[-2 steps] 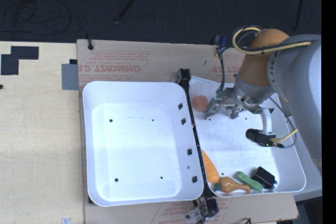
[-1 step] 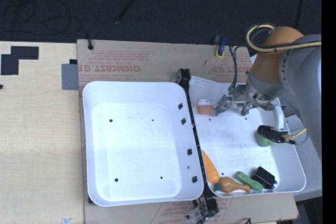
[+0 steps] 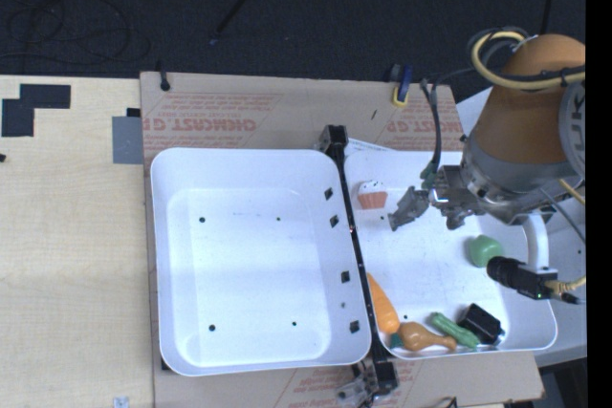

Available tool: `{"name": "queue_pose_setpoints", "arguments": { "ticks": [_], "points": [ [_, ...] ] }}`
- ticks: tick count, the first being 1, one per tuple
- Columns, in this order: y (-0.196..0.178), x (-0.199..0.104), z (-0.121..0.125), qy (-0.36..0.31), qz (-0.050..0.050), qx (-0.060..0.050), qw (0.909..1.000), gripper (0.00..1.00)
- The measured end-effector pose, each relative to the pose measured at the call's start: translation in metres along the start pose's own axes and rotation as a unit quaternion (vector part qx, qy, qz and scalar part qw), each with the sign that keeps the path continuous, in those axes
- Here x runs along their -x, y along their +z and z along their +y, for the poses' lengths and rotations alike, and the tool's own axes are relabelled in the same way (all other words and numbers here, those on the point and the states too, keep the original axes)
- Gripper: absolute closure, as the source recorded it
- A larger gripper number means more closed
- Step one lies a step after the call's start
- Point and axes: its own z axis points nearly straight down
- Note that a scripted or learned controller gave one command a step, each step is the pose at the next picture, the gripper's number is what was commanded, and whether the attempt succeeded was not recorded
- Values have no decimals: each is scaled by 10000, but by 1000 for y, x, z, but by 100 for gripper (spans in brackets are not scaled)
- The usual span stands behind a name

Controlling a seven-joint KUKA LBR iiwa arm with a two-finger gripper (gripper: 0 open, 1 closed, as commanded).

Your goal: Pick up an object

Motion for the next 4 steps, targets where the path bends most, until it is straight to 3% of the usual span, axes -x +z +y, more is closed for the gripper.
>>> {"name": "queue_pose_setpoints", "arguments": {
  "ticks": [1, 2, 3, 4],
  "points": [
    [29, -46, 83, -4, -19, 41, 10000, 0],
    [18, -44, 79, 11, -18, 10, 10000, 100],
    [18, -24, -41, 51, -14, -27, 10000, 100],
    [48, -78, 29, 3, -19, 30, 10000, 100]
  ]
}}
